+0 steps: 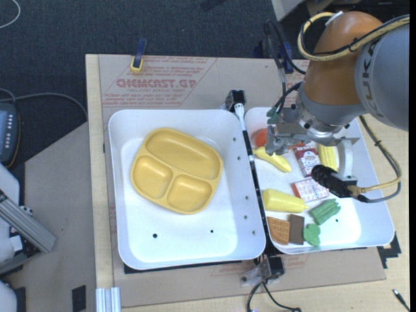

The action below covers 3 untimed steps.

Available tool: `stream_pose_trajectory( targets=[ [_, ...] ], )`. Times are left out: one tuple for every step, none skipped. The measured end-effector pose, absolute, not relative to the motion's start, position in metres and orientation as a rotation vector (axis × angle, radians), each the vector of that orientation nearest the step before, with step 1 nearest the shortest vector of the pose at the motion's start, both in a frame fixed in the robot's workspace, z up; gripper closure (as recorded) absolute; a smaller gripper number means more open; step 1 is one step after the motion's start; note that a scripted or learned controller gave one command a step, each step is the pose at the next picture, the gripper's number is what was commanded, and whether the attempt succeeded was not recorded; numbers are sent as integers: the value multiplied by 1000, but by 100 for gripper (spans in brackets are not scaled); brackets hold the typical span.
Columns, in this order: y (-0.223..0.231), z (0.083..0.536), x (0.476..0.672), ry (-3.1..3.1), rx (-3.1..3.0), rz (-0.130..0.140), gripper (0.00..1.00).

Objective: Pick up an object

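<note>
Grey arm [390, 64] with a glossy orange band [335, 57], yellow cable looped above, wrist apparently dark metal.

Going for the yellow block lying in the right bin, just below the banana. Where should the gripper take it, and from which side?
Probably from straight above, closing across the narrow width of the yellow block at its middle. It lies flat and elongated, running left to right, with bare bin floor above and below its long sides. The waffle piece sits just below, so keep the gripper centred.

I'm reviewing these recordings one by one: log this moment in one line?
arm: over right bin | gripper: at banana, grasp unclear | left bin: yellow tray | status: pick unconfirmed
</note>
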<state>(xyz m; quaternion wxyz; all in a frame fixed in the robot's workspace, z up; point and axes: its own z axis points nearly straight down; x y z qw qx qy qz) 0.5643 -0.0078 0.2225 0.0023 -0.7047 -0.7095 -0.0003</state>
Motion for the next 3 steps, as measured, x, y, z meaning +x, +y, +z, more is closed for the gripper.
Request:
stream_pose_trajectory(
  targets=[
    [33, 224, 569, -2227, -2216, -3, 100],
    [31, 230, 569, -2224, -2221, -3, 100],
    [33, 217, 571, -2221, -2219, 3, 100]
  ],
)
